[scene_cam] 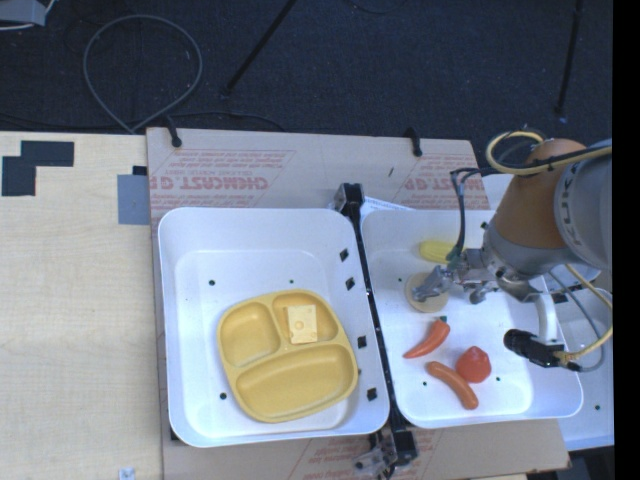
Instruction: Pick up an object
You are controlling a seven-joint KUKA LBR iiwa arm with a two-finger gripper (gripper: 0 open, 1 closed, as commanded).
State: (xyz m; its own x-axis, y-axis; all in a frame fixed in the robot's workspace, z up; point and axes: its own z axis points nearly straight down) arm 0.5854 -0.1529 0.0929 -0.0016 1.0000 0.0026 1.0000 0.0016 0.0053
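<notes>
The grey arm's two-finger gripper [440, 288] is hanging over the right-hand shallow white bin [500, 408], sitting right above a small round tan disc-shaped object [424, 295], and I cannot tell how its jaws are standing. The disc is lying directly under the tips, so a straight descent looks like the nearest pick. Past the disc, toward the bin's near edge, a curved red-orange toy pepper [428, 339] is lying slantwise.

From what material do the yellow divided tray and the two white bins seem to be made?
The yellow divided tray looks like moulded plastic with a matte finish: one even colour, rounded compartment edges, no bright glints. The left white bin and the right white bin seem to be thin formed plastic, smooth and slightly glossy, with rounded corners; this is only a guess.
</notes>
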